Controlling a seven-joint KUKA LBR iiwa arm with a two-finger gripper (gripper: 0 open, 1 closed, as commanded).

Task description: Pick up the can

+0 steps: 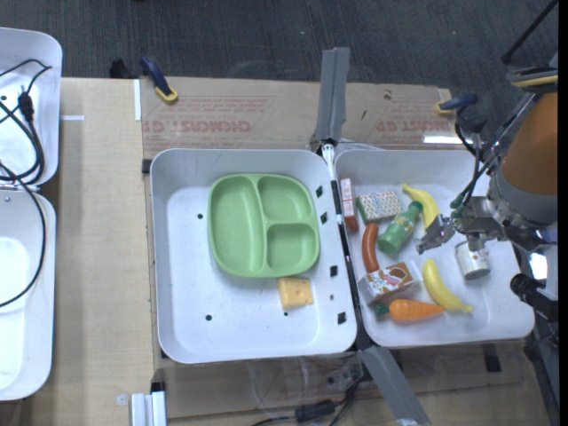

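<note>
Progress looked slight: the can [473, 262], a small silvery cylinder, lay tipped on the white floor of the right bin [497, 327], right of frame, beside a smooth yellow banana [444, 287]. Just beside it hung the end effector [441, 231]; whether spread or pressed together, I could not tell.

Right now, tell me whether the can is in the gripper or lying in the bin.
In the bin: the can lies tipped on the right bin's floor, just below the gripper.
</note>
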